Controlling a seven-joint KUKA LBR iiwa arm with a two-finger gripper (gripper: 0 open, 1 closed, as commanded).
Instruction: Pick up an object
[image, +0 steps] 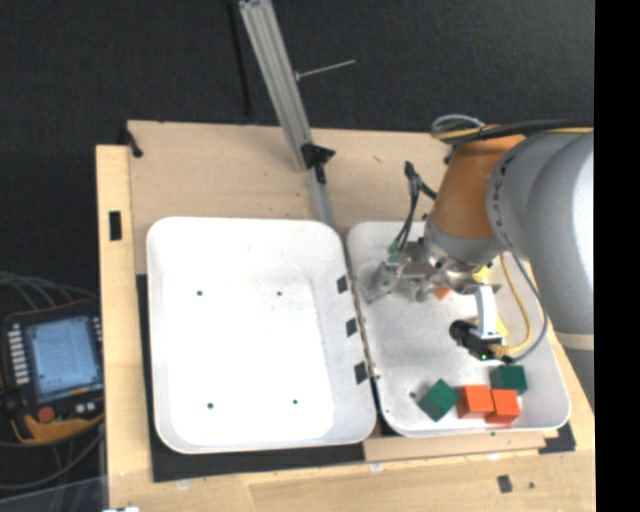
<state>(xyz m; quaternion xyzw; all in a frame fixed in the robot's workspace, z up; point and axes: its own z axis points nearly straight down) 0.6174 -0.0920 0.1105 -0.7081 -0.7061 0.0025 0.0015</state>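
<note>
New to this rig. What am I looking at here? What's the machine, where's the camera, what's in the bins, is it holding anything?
One camera, fixed above the bench, looks down at a slant on two shallow white bins side by side. The grey machine with the orange band is a robot arm reaching in from the right of the picture. Its gripper sits low over the upper left part of the right bin; the picture is too blurred there to tell whether it holds anything.

Near the front edge of that bin lie a green block, a darker green block and two orange blocks touching each other. Something small and orange peeks out under the wrist; I can't tell what it is.

The left bin shows a few dark specks. A handheld controller with a screen rests off the bench at the left.
</note>
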